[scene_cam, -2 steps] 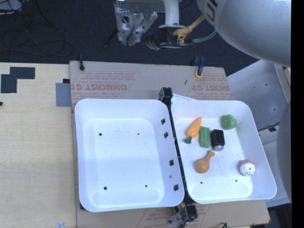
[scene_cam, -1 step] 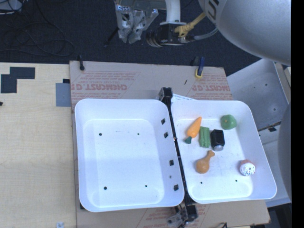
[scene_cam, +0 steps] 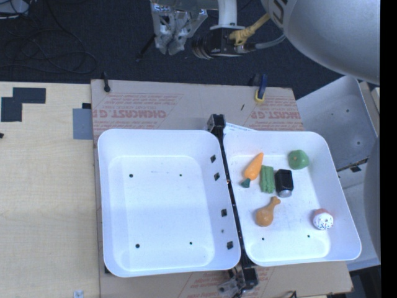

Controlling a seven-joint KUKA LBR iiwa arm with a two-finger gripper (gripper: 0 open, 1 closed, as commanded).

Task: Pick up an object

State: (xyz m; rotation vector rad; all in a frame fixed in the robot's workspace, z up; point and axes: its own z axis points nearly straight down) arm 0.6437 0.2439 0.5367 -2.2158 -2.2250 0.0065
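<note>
Gripper parked high, off the bins.
Metal two-finger gripper [scene_cam: 175,30] above the bench's far edge, fingers slightly apart, nothing between them. Orange plastic carrot [scene_cam: 254,165], green ridged block [scene_cam: 267,179], black cylinder [scene_cam: 284,182], orange drumstick [scene_cam: 267,212] in right white bin [scene_cam: 344,228].

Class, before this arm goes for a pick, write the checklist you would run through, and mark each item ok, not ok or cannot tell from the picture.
1. Objects available in the right bin: ok; carrot, green vegetable, black can, green ball, drumstick and white ball lie there.
2. Hand raised above the bins: ok; it hangs over the dark floor, beyond them.
3. Hand open: cannot tell.
4. An isolated target: ok; the white ball lies apart.
5. Carrot, green vegetable and can free to grasp: not ok; they crowd together.
</note>
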